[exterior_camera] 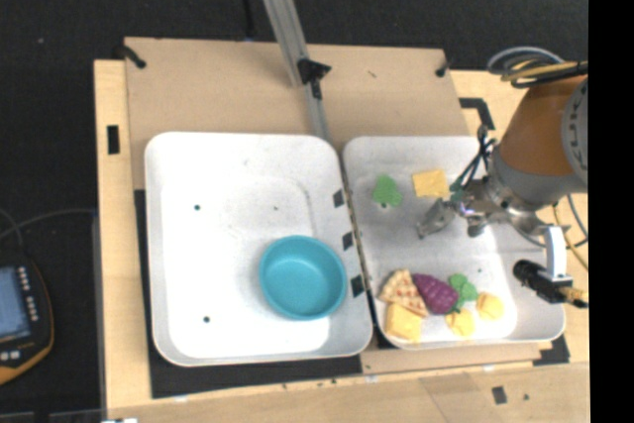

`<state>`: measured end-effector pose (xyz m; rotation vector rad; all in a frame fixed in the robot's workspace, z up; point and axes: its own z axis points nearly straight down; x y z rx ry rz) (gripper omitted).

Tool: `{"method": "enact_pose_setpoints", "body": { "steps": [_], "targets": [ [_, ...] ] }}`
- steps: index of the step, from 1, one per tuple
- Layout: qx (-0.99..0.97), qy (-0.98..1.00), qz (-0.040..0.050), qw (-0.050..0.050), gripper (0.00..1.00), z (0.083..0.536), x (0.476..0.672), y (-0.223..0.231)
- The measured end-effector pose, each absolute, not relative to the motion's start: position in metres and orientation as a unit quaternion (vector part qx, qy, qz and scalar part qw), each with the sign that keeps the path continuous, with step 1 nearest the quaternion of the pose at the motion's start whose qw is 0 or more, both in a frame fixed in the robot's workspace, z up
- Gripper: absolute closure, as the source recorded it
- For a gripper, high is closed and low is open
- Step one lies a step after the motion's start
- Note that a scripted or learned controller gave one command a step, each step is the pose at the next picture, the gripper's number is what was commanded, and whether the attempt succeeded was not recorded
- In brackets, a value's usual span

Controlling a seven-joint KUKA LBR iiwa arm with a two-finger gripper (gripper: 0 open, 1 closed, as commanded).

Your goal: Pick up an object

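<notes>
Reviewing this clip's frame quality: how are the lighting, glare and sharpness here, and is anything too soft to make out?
Camera view: lighting is even and bright, and the white bins are close to washed out with faint shadows; the blue bowl reads clearly; the claw is soft and blurred, so its fingers are hard to resolve; the toy pile at the right bin's near edge blends into coloured blobs.

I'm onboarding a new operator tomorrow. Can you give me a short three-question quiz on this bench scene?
1. True or false: the blue bowl sits in the left bin.
2. Which lies nearest the hand: A) yellow square piece, B) purple piece, C) the bowl?
3. Fill in: the green piece lies in the ____ bin.

Key: 1 true; 2 A; 3 right.
</notes>
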<state>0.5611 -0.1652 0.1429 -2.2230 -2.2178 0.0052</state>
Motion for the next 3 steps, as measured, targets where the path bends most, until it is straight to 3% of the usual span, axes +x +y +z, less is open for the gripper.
{"method": "enact_pose_setpoints", "body": {
  "steps": [1, 2, 3],
  "targets": [
    [-0.708, -0.706, 0.0001, -0.001, 0.00, 0.101, 0.561, -0.166],
    [-0.710, -0.704, -0.0015, -0.002, 1.00, 0.112, 0.562, -0.167],
    [-0.707, -0.707, -0.0016, -0.003, 1.00, 0.165, 0.572, -0.175]
  ]
}}
